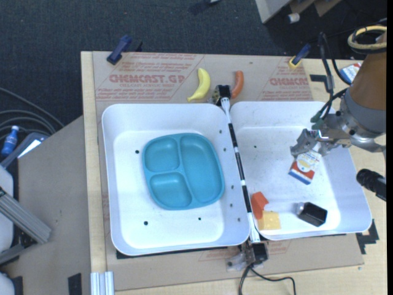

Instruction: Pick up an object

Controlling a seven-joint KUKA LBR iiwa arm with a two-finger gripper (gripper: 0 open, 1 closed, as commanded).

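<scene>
Carton, small, white with red and blue print, lies in right-hand white bin, mid-floor. Long axis runs upper right to lower left; red-blue end points lower left. Grey two-finger gripper sits just over upper end. Jaw state: cannot tell, nor whether they grip it. Step judged: closing on carton. Next needs firm pinch across narrow sides, then straight lift.

Robotics lab, plywood bench with two white bins, loose cables on dark carpet

End effector above small carton in right bin.
</scene>
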